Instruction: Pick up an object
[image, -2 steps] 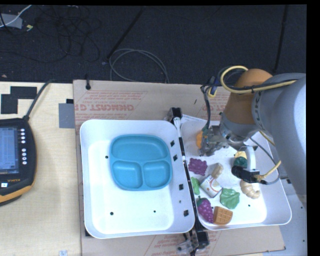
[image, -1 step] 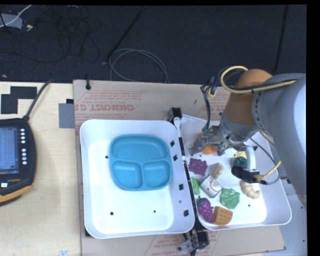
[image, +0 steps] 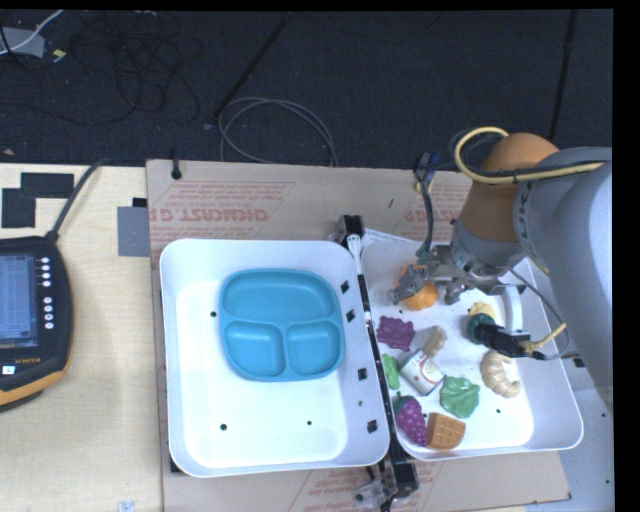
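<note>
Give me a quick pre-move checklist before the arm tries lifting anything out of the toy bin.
1. Gripper over the right bin: ok, it sits low at the bin's far end.
2. Target under the gripper: ok, an orange toy lies right at it.
3. Toy secured in the gripper: cannot tell.
4. Neighbours clear of the target: ok, the purple toy lies apart, nearer the camera.
5. Drop spot available: ok, the blue divided tray sits in the left bin.
6. Cables by the wrist clear of the toys: cannot tell.
</note>
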